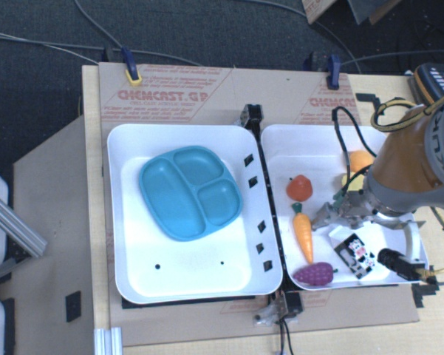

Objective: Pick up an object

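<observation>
Approach step: the end effector hovers low in the right bin, its opening impossible to tell. The carrot lies near the worktop's front edge; next, descend onto it.

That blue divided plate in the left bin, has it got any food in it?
Empty. The blue plate shows three bare compartments; the toy carrot and tomato lie in the right bin.
</observation>
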Action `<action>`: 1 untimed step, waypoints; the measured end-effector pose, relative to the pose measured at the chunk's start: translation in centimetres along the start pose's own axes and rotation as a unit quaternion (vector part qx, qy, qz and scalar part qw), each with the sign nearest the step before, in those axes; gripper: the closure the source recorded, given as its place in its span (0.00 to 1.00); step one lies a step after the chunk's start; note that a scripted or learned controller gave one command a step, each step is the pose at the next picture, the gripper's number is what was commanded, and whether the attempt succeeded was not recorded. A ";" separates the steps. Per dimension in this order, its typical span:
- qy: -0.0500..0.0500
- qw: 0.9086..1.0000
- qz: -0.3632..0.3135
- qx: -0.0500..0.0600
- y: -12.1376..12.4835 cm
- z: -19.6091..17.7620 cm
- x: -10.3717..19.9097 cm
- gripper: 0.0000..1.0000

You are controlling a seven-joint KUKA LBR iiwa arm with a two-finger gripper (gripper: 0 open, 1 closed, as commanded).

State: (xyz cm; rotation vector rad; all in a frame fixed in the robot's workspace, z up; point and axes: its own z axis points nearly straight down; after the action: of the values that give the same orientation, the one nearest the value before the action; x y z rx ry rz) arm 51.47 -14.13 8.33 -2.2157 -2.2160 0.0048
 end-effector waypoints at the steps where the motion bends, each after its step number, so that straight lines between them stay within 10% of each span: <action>1: -0.001 1.000 0.000 -0.004 0.2 -1.4 0.0 1.00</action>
State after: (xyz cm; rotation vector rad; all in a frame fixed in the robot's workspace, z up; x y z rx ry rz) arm 51.68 -14.17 9.74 -2.2208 -2.2198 -0.0023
